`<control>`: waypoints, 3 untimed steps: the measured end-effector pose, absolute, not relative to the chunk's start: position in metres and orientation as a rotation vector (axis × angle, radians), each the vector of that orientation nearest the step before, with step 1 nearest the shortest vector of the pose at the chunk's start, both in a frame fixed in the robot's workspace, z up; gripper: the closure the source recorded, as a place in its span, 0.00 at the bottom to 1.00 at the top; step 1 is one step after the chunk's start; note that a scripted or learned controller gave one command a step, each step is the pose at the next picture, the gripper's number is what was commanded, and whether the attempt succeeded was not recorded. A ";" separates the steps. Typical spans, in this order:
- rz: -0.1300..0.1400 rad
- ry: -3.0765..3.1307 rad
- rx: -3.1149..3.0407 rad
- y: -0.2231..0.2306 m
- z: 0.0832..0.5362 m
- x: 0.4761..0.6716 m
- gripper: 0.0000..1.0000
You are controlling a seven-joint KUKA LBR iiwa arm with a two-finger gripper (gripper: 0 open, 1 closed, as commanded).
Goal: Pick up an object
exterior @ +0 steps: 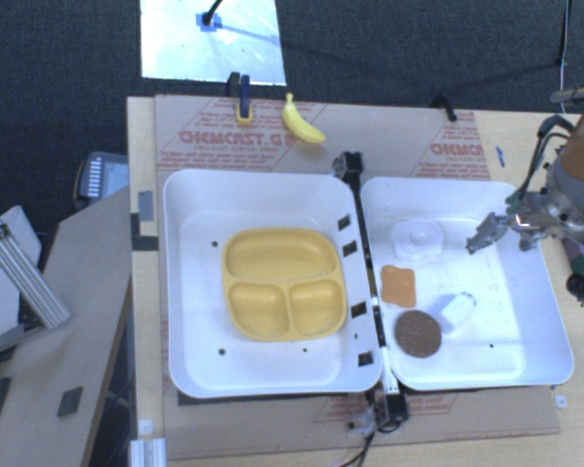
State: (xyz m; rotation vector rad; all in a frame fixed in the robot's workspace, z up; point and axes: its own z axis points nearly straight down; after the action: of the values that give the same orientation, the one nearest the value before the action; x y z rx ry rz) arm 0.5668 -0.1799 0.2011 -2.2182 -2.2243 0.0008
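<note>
While the gripper (503, 232) hangs over the right bin (540, 358), fingers spread and empty, the objects lie well apart toward its left: cup (416, 235), orange piece (398, 285), brown disc (419, 333). A straight descent would likely close on bare floor.
</note>
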 end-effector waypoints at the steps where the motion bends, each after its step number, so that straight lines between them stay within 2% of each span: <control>1: 0.001 -2.222 -2.219 -0.182 0.159 0.565 0.00; 2: 0.001 -2.222 -2.218 -0.175 0.114 0.561 0.00; 3: -0.002 -2.225 -2.222 -0.176 0.127 0.562 1.00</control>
State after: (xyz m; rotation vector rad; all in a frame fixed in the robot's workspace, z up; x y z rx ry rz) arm 0.5616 -0.1756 0.1268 -2.2225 -2.2246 -0.0015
